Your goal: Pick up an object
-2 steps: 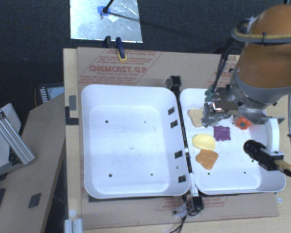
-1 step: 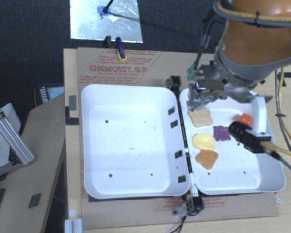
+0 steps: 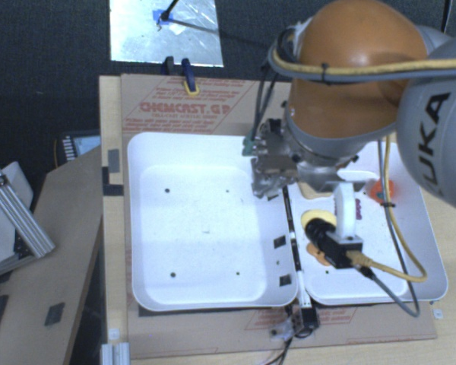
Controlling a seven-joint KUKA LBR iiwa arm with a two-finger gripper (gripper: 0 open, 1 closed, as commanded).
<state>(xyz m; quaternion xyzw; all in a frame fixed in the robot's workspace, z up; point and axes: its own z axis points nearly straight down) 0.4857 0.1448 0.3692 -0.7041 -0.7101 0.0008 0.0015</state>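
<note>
My gripper (image 3: 269,179) hangs over the inner edge of the left bin (image 3: 156,280), close to the seam between the two bins. A yellow object (image 3: 316,221) lies in the right bin (image 3: 422,272), just right of the seam and below the gripper in the view; the robot's own parts cover some of it. A small orange-red object (image 3: 381,191) lies further right in the same bin, half hidden behind the arm. The large orange and grey wrist blocks the back of the right bin.
Both bins rest on a brown cardboard sheet (image 3: 190,105) on the bench. A shiny foil sheet (image 3: 166,21) lies at the back. Aluminium rails (image 3: 11,211) stand off the bench at far left.
</note>
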